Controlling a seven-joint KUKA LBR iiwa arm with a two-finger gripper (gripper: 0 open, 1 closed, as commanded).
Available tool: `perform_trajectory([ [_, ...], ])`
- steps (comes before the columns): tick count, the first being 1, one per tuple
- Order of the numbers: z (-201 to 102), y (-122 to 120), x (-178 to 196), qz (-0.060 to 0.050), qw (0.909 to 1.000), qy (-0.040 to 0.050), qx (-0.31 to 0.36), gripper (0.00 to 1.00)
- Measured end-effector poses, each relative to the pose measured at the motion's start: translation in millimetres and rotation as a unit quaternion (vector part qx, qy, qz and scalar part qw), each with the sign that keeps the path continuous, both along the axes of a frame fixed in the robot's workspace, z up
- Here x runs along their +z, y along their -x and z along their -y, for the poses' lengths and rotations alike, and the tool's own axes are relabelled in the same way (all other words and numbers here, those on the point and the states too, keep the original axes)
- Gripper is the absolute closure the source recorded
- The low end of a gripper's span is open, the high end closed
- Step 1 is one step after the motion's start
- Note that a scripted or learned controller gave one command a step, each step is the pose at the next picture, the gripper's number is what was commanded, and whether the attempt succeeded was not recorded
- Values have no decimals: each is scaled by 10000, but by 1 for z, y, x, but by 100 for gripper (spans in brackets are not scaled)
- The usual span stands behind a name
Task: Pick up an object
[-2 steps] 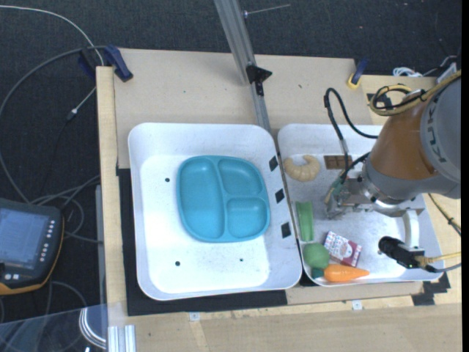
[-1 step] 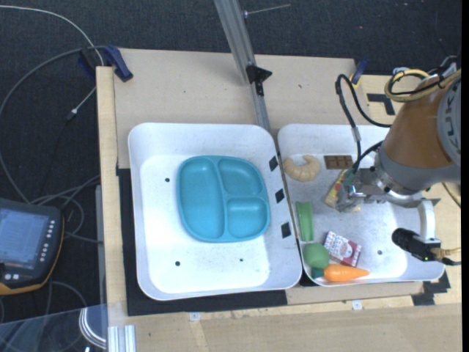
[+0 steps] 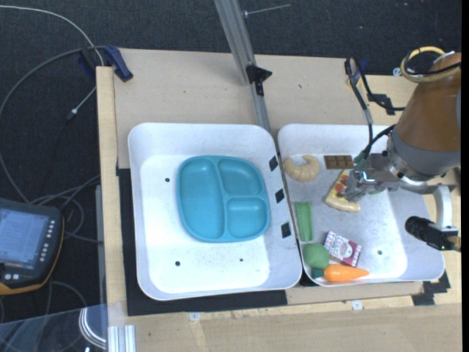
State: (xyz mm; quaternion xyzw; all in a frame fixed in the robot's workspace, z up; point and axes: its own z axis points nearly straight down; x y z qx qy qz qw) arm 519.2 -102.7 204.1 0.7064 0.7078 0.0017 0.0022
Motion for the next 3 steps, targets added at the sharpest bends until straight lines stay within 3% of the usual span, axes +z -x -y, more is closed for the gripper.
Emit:
perform_trajectory([
  [1, 0, -1, 53, 2, 10000, 3, 0, 100],
  [3, -111, -30, 43, -17, 10000, -14, 27, 100],
])
